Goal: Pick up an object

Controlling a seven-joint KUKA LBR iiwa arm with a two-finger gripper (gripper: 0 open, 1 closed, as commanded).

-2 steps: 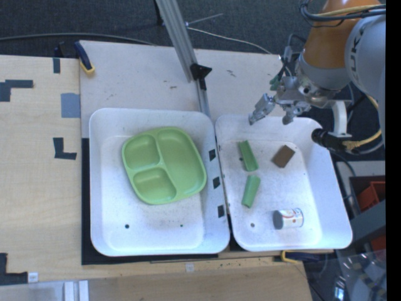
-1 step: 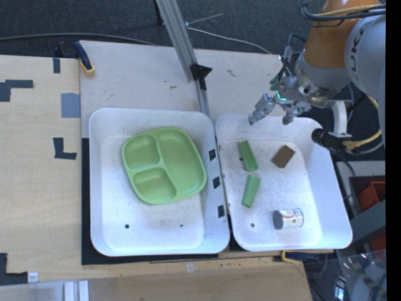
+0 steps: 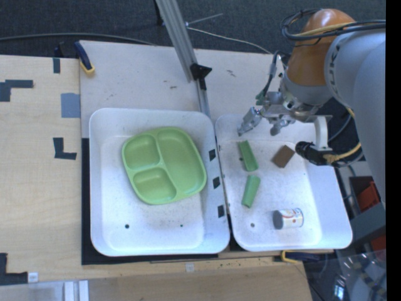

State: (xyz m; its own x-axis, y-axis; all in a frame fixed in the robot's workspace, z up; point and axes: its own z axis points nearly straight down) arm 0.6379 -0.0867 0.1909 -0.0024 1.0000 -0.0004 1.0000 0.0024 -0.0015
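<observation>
Two shallow white bins are seen side by side on the bench [image 3: 144,74], the left bin [image 3: 100,187] larger in view than the right bin [image 3: 326,224]. A light green divided plate [image 3: 164,165] with three compartments is laid flat in the left bin, toward its far half and slightly skewed. Four loose things are held in the right bin: a dark green block [image 3: 247,156] near the bin's left wall, angled; a brighter green block [image 3: 250,190] just beyond it toward the near edge, close but apparently not touching; a small brown block [image 3: 283,156] toward the right wall; and a small white can [image 3: 288,218] with a red mark and a dark end, lying on its side near the bin's near right corner. The gripper [image 3: 264,125] is found over the far left corner of the right bin, above the dark green block and not touching it. The fingers [image 3: 248,123] are seen spread apart, released, with nothing between them. The grey arm [image 3: 360,61] with its orange band [image 3: 316,39] is seen reaching in from the right edge. A metal post [image 3: 178,33] is seen slanting over the far bench edge, and a blue and yellow clamp [image 3: 84,58] sits at the far left corner of the pale board.
</observation>
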